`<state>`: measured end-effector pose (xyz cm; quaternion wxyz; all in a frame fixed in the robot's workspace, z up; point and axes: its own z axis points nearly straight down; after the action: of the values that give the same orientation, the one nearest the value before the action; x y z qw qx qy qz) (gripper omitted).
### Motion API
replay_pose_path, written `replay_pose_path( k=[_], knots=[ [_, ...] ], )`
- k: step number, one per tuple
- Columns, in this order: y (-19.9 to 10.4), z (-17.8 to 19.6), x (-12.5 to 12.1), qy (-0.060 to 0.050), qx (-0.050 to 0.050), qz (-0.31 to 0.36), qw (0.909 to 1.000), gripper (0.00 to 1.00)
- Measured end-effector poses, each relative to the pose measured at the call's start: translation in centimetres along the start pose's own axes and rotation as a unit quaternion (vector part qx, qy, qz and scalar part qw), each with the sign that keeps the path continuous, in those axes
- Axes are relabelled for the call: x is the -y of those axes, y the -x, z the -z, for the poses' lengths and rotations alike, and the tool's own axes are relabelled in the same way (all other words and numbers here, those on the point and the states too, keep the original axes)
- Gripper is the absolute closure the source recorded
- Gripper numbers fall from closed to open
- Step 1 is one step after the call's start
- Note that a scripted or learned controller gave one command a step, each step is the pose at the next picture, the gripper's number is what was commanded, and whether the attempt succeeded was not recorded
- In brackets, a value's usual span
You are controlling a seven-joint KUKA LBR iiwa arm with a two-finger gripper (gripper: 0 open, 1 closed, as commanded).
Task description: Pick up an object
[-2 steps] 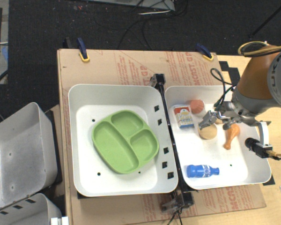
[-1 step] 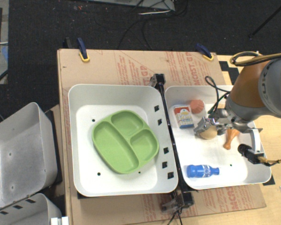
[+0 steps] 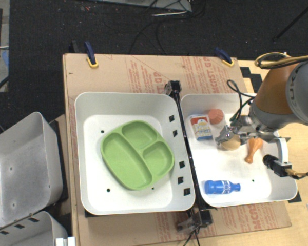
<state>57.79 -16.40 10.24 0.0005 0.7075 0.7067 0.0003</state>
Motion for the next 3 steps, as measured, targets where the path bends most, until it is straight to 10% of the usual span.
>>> replay_pose_path(
  k=[2, 3],
  knots=[
    [0.2, 9.5, -0.2, 0.002, 0.001, 0.002, 1.0000, 1.00],
    [-5.5, 9.4, -0.3, -0.001, -0.001, 0.005, 1.0000, 1.00]
  ],
)
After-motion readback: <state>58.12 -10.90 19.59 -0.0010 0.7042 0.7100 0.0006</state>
